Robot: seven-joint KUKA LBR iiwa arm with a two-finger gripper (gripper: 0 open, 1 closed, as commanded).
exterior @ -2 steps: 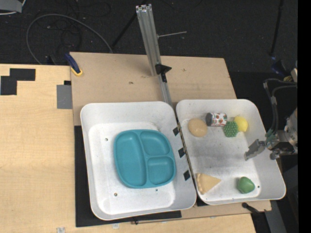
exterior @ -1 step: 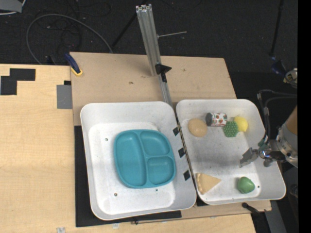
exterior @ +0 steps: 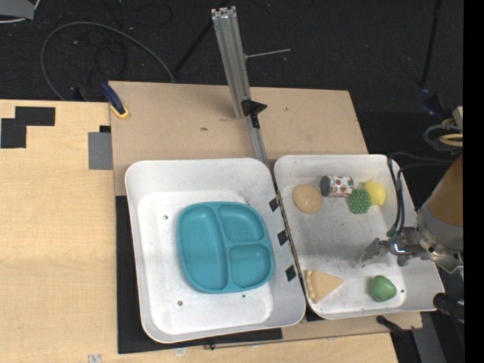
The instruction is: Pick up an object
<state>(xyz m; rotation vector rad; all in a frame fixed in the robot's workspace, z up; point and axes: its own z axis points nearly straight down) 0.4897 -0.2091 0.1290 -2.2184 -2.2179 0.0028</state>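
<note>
The right bin (exterior: 333, 233) holds several small objects. Along its far side lie a tan round piece (exterior: 307, 198), a small spotted can (exterior: 338, 184) on its side, a bumpy green ball (exterior: 359, 201) and a yellow piece (exterior: 376, 193). At the near side lie a tan wedge (exterior: 324, 284) and a green fruit (exterior: 383, 287). My gripper (exterior: 384, 249) hangs low over the right part of this bin, above and just beyond the green fruit. It is open, with nothing between its fingers.
The left bin (exterior: 151, 195) holds a teal divided plate (exterior: 225, 245). An upright aluminium post (exterior: 233, 59) stands behind the bins. Black clips (exterior: 281, 237) sit along the rim between the two bins. A cable (exterior: 398, 195) runs along the right bin's edge.
</note>
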